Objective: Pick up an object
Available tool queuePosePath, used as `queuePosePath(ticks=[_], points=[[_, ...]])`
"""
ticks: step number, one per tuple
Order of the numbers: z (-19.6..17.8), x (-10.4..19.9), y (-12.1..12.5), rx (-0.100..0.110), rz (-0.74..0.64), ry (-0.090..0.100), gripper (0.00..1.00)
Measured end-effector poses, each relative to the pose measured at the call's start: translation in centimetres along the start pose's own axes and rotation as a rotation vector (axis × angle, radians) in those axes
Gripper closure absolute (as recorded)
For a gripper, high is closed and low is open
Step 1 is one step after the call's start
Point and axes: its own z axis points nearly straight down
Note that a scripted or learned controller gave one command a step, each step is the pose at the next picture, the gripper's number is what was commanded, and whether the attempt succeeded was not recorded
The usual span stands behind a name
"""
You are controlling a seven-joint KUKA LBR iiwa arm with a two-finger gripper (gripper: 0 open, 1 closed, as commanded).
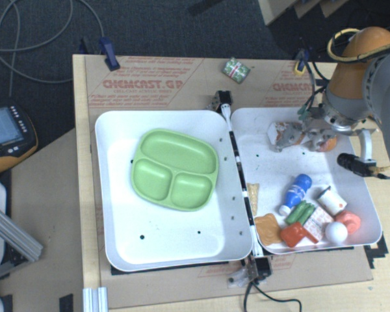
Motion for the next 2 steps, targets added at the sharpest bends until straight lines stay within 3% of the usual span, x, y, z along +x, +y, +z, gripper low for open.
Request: queuePosePath(ticks=[1,2], points=[[-0.22,-0.83,0.16,0.002,-0.002,0.012,0.0],[-0.23,-0.79,0.14,0.001,-0.002,0.008,0.0]])
